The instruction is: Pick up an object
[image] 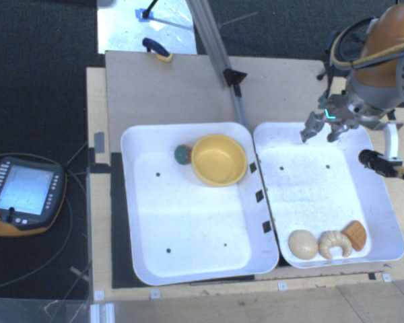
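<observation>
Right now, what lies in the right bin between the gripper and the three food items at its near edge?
Nothing. In the camera view, the right bin's white floor is bare between the gripper and the round bun, croissant and orange piece.

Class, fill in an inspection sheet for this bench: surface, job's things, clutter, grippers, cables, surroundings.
Surface: two white bins, left bin and right bin, on a bench.
Job's things: yellow bowl touching a small green ball in the left bin; round bun, croissant and orange biscuit in the right bin's near corner.
Clutter: nothing seen.
Grippers: gripper over the right bin's far edge, jaws open, holding nothing.
Cables: black cable from the handheld controller.
Surroundings: dark floor.
</observation>
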`<state>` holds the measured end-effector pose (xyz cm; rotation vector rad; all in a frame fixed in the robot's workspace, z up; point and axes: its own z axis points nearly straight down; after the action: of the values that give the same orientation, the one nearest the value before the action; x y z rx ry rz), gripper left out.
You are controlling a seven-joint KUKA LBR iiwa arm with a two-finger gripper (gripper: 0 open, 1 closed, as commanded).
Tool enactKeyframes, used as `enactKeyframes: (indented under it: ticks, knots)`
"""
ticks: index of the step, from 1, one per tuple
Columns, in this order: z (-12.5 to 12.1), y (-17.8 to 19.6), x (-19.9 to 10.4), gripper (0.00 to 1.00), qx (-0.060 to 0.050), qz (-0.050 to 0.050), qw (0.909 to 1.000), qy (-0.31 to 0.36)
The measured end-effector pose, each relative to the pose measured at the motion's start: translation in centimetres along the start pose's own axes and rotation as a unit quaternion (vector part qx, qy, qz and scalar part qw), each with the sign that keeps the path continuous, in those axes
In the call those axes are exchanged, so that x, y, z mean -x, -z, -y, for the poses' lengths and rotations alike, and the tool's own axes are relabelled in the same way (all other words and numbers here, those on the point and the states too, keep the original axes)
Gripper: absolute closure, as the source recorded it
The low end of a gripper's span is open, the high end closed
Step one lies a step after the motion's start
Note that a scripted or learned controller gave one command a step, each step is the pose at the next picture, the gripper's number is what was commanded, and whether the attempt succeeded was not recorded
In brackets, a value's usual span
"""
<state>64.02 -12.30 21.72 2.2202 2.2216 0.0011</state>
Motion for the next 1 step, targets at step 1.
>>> enactKeyframes:
  ticks: [1]
  knots:
    - [0.0,0.0,0.0,0.0,0.0,0.0,1.0,0.0]
